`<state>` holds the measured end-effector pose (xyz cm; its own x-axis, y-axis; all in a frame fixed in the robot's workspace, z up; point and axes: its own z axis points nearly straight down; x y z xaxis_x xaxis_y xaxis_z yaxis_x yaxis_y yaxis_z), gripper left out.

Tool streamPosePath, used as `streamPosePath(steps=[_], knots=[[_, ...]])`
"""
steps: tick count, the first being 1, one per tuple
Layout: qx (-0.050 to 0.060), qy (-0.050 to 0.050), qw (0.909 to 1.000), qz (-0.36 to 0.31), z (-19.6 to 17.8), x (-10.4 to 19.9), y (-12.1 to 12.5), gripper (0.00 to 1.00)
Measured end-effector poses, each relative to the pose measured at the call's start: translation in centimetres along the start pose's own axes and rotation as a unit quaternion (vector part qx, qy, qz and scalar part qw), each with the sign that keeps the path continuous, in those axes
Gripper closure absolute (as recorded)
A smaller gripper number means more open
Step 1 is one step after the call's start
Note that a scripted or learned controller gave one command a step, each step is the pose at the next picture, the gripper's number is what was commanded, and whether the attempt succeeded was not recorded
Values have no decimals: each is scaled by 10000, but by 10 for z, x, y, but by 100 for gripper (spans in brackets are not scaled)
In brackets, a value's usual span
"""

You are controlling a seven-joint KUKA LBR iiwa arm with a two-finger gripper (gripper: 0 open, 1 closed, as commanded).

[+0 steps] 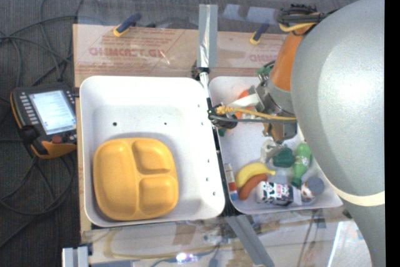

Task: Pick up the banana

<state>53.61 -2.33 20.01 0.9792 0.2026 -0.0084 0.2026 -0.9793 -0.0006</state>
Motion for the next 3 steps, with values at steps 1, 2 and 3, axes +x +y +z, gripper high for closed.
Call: streamPosePath(steps=[1, 2, 3], knots=[[-17, -26, 10000, -17, -8, 0, 1, 100], [-24, -28, 10000, -13, -8, 0, 1, 0], [-12, 19, 10000, 24, -74, -63, 85, 0]])
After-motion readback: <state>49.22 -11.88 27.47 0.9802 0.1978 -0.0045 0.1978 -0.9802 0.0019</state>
